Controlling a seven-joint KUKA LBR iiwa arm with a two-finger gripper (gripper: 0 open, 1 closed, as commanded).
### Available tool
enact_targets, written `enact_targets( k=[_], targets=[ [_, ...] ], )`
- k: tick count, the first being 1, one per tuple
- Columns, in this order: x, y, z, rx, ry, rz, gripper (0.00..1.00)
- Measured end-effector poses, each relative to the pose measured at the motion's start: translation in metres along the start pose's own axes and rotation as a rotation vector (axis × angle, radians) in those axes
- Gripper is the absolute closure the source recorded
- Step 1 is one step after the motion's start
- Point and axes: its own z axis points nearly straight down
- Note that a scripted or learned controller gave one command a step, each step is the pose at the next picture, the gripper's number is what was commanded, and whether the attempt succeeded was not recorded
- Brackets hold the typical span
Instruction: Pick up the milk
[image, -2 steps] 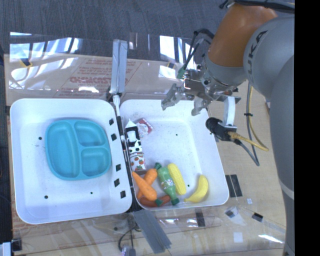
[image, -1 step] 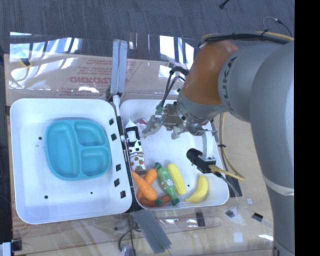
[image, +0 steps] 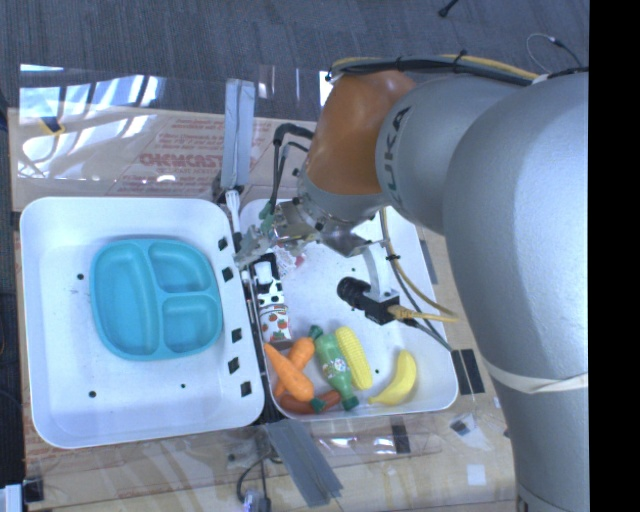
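Note:
The milk (image: 266, 288), a small white carton with black cow patches, lies along the left wall of the right bin (image: 438, 395). My gripper (image: 262, 243) hangs at the carton's far end, just above it, under the orange-banded wrist. The wrist and its cables hide the gripper's tips, so I cannot make out whether they touch the carton.
Just in front of the milk lies a small red-labelled can (image: 274, 323). Near the front wall are two carrots (image: 289, 368), a green bottle (image: 334, 368), a corn cob (image: 354, 357) and a banana (image: 397, 380). The left bin (image: 50, 400) holds a blue divided tray (image: 155, 297).

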Motion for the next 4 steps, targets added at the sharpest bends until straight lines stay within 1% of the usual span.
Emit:
enact_targets(
  k=[1,2,3,4],
  targets=[
    [-0.089,-0.038,0.039,0.002,0.001,-0.022,0.0],
    [-0.008,0.059,-0.001,-0.001,0.001,0.027,0.0],
    [-0.008,0.014,0.0,0.002,0.001,-0.101,0.0],
    [-0.021,-0.038,0.0,0.002,0.001,-0.147,0.0]
  ],
)
